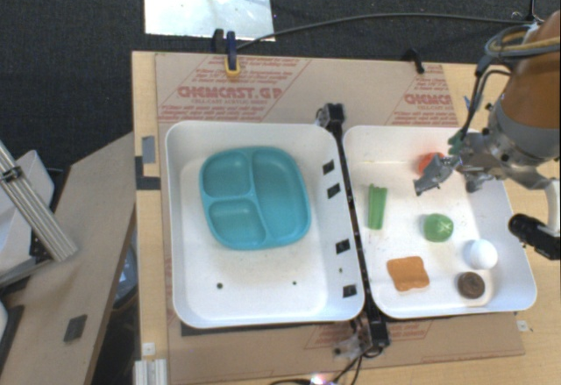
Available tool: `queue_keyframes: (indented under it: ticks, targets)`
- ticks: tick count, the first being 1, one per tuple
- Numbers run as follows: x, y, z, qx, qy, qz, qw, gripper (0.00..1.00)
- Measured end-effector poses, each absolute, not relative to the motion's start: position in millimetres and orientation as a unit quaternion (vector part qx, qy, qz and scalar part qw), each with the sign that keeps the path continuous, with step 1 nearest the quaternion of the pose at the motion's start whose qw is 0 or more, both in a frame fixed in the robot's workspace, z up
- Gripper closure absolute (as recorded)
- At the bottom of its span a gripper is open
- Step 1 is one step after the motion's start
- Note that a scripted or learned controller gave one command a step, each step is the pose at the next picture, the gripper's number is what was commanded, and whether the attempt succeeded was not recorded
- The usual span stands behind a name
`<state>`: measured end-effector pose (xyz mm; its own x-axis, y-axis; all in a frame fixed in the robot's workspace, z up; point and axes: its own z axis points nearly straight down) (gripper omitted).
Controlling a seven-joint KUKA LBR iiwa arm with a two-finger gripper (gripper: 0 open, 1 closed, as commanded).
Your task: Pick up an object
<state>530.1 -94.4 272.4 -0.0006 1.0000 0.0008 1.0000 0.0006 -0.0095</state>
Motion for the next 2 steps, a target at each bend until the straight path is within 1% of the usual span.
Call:
queue_keyframes:
  ticks: [1, 2]
  targets:
    - [532.0, -94, 278, -0.706, -0.708, -0.0005, -0.001, 0.0]
    - [529.7, -98, 236, -0.707, -0.708, 0.0002, 0.0, 0.0]
